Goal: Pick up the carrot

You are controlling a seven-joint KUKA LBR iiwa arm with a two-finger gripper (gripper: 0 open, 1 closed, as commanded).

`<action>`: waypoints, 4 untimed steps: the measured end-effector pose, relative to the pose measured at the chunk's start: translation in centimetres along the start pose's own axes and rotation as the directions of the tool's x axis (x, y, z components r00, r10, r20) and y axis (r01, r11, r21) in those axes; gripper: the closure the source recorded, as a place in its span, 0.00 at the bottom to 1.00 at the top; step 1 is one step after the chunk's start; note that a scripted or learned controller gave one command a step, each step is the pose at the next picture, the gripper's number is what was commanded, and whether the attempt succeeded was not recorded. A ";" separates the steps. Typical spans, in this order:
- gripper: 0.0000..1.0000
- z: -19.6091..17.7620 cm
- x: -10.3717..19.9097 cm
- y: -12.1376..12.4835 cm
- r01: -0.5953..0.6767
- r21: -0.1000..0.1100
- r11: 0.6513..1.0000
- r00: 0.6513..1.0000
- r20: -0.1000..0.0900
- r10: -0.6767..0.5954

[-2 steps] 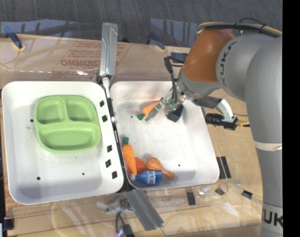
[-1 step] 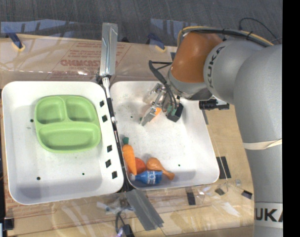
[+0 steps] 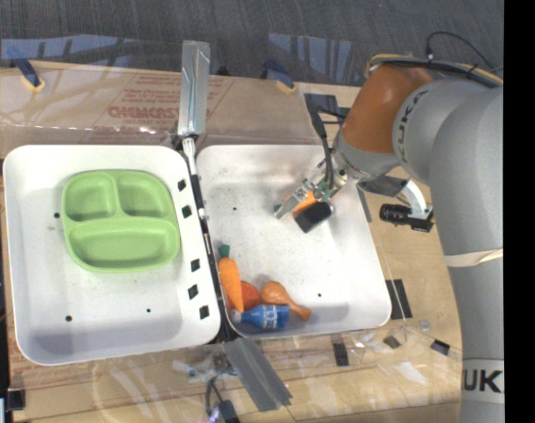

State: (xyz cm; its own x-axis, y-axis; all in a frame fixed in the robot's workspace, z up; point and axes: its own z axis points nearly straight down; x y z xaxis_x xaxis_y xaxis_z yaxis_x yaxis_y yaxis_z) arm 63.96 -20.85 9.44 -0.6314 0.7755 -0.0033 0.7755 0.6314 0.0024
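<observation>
The gripper (image 3: 307, 205) hangs over the upper middle of the right bin (image 3: 355, 263), below the grey arm (image 3: 443, 148) with its orange band (image 3: 377, 108); if it grips anything, one cannot tell from this view. A small orange patch shows at its tip, but what it is stays unclear. The carrot (image 3: 230, 282) lies well apart from the gripper, down and to the left, along the left wall of the same bin; just beside it, further from the gripper, lie an orange-and-yellow toy (image 3: 280, 296) and a blue object (image 3: 263, 317), touching each other. Far to the left of the gripper, in the left bin (image 3: 38, 324), rests a green divided plate (image 3: 119, 218).
</observation>
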 end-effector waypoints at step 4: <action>1.00 -0.2 3.5 -4.5 -0.170 -0.002 0.985 0.985 0.000 0.170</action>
State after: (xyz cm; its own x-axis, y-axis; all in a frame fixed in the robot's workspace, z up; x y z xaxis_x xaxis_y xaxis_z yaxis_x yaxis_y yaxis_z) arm 58.24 -20.93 9.63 -0.4905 0.8715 -0.0032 0.8714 0.4905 0.0049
